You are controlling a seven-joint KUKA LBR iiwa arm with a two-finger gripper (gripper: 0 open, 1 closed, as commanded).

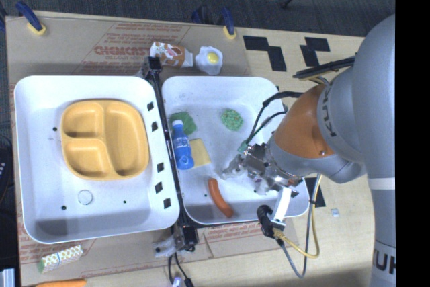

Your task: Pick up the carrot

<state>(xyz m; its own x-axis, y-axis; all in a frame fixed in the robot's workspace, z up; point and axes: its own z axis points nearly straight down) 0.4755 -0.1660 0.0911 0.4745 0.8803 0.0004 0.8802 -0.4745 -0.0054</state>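
Gripper (236,167) low in right bin (269,87), just right of carrot (220,198); carrot lies free. Jaws: cannot tell how far open.

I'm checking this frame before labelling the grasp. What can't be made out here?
- Gripper, camera view: small and blurred against the white right-hand bin; open or shut is unreadable.
- Orange carrot: visible, apart from the gripper, surface detail too small.
- Right bin's right side: hidden under the grey arm with orange band.
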